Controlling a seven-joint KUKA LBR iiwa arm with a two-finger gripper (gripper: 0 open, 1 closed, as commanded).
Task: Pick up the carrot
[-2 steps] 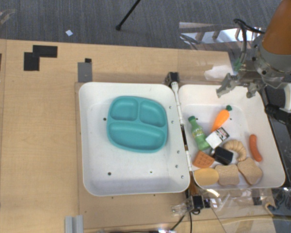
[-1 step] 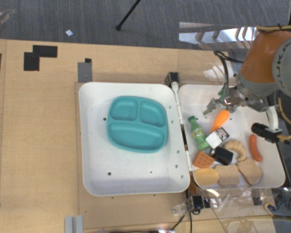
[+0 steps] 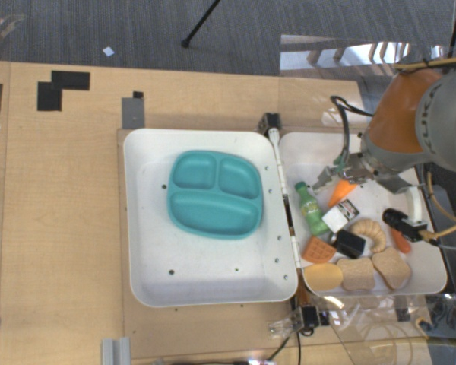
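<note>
Two shallow white bins sit side by side on a pale wooden bench (image 3: 61, 219), seen from above at a slant. The left bin (image 3: 148, 280) takes up the middle of the frame. A teal plate (image 3: 214, 194) with three compartments lies flat in its upper half.

The right bin (image 3: 308, 157) is at the right of the frame and is crowded with small things. The grey arm (image 3: 450, 124), with its orange band, comes in from the upper right edge and bends down over the upper part of this bin. Its gripper (image 3: 340, 173) points down and to the left. Whether the gripper is open or closed cannot be told from this angle.

The carrot (image 3: 340, 194), short and bright orange, lies in the right bin directly below the gripper in the frame, touching it or nearly so. It cannot be told whether the gripper has hold of it.

A green bottle (image 3: 311, 211) lies just left of the carrot, close to the wall between the bins. A white block (image 3: 335, 218) sits right under the carrot, with a black block (image 3: 350, 243) below that. A curved bread roll (image 3: 372, 230) lies to the right of the two blocks. An orange wedge (image 3: 317, 250), a round yellow piece (image 3: 325, 277) and two tan bread chunks (image 3: 357, 274) line the lower edge of the bin. A small reddish-orange piece (image 3: 401, 241) lies near the right wall, well apart from the carrot.
</note>
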